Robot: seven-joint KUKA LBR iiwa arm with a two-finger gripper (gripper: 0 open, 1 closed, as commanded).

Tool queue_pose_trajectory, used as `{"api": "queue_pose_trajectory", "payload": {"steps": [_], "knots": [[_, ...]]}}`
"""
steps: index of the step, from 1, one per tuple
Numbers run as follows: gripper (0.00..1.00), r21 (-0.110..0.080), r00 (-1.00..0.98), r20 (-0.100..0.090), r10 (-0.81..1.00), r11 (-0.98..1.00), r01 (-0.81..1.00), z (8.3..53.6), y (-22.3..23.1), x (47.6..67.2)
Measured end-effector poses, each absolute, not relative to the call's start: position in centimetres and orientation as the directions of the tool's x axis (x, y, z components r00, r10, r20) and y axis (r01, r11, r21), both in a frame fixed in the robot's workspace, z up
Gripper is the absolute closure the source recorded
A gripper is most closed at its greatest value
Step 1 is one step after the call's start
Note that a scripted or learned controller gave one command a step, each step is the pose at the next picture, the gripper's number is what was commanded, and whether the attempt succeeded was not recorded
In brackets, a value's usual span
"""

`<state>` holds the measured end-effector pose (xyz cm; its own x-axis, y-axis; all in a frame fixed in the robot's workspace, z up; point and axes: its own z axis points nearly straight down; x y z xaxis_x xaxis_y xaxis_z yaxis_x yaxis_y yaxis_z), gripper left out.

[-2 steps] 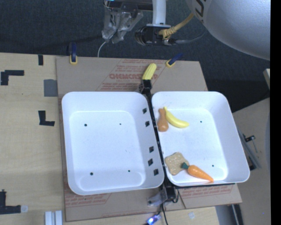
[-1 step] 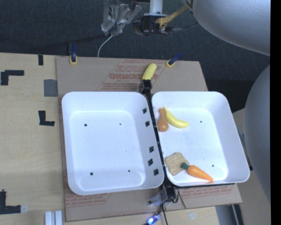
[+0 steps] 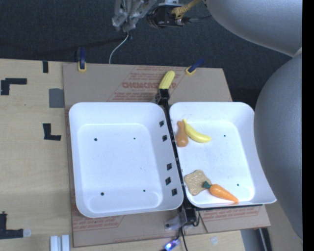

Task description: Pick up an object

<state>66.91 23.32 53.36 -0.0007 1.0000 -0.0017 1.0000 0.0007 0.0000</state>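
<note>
We sit pre-approach: gripper (image 3: 128, 14) up at twelve o'clock (its grip state we cannot tell). The carrot (image 3: 221, 192) lies at five o'clock in the right bin (image 3: 248, 147); next, descend over it.

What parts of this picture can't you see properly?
- The end effector: cut off by the top edge and blurry in the camera view, so its fingers can't be read.
- The arm: large, out of focus, running off the right edge.
- The cracker: one corner lies under the carrot.
- The chicken leg: the banana touches it, so where they meet is unclear.
</note>
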Motion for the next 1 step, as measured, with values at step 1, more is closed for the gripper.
{"api": "queue_pose_trajectory", "payload": {"steps": [1], "knots": [[1.0,-0.002,-0.001,-0.002,1.0,0.001,1.0,52.9,23.32,66.81]]}}
